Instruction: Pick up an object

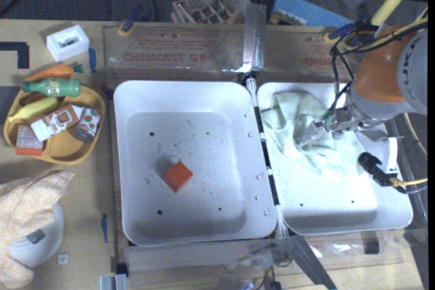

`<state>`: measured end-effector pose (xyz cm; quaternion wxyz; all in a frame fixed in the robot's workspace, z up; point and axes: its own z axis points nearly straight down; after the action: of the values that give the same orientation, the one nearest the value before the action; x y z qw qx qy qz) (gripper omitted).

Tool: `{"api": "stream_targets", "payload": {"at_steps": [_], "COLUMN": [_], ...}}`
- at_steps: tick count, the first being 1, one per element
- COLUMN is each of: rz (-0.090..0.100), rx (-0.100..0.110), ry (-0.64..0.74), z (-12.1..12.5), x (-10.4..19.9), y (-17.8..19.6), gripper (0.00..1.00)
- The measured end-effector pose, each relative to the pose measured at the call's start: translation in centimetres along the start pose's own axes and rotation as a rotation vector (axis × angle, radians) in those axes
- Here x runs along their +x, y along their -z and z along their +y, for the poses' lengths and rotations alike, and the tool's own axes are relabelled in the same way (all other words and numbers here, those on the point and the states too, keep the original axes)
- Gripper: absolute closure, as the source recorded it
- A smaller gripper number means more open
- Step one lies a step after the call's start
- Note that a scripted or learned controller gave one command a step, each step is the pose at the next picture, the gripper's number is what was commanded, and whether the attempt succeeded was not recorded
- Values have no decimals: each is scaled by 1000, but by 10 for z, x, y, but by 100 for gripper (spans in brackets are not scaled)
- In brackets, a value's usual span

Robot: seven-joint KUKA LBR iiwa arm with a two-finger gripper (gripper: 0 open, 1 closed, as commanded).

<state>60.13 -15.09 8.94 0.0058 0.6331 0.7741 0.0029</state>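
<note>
An orange-red cube (178, 176) lies on the floor of the left bin (136, 105), a little left of its middle. A pale green cloth (293, 120) is crumpled in the upper part of the right bin (353, 214). My gripper (311, 134) reaches in from the right and is down on the cloth's right side. The arm's orange band (380, 78) sits above it. The fingertips blur into the cloth folds.
A yellow bowl (68, 149) with a green bottle, a banana and small packets stands at the far left of the bench. A peach towel (27, 204) lies below it. A white box (68, 42) sits at the upper left. Cables hang near the arm.
</note>
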Motion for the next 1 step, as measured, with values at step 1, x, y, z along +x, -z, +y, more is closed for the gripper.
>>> {"api": "stream_targets", "payload": {"at_steps": [1], "rz": [-2], "rx": [-3], "ry": [95], "z": [31], "x": [39], "y": [0], "gripper": [0]}}
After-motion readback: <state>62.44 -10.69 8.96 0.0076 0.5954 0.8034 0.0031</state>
